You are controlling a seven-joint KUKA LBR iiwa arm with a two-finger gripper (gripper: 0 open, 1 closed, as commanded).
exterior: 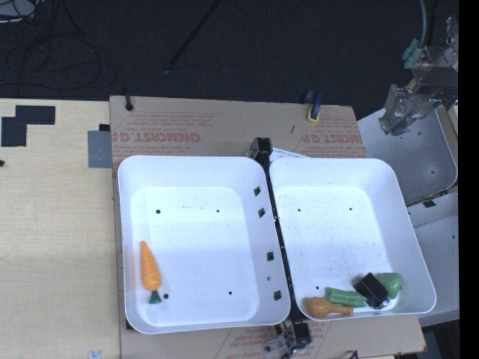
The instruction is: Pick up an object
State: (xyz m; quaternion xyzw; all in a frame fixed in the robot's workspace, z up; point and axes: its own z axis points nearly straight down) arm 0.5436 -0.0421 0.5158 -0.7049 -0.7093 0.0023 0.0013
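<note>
An orange toy carrot (150, 266) with a green stub lies near the left wall of the left bin (187, 172). In the right bin (337, 172), a cluster sits in the near right corner: an orange pear-shaped toy (327, 307), a long green piece (346, 298), a black block (372, 289) and a round green toy (391, 282). The black block rests against both green pieces. My gripper (394, 114) hangs high at the upper right, outside the bins and beyond the right bin's far right corner, far from every object.
The bins stand on a brown cardboard sheet (224, 129), joined by a black clip strip (271, 230). A yellow-and-blue clamp (313, 107) sits at the cardboard's far edge. A grey metal plate (419, 155) lies under the arm at the right.
</note>
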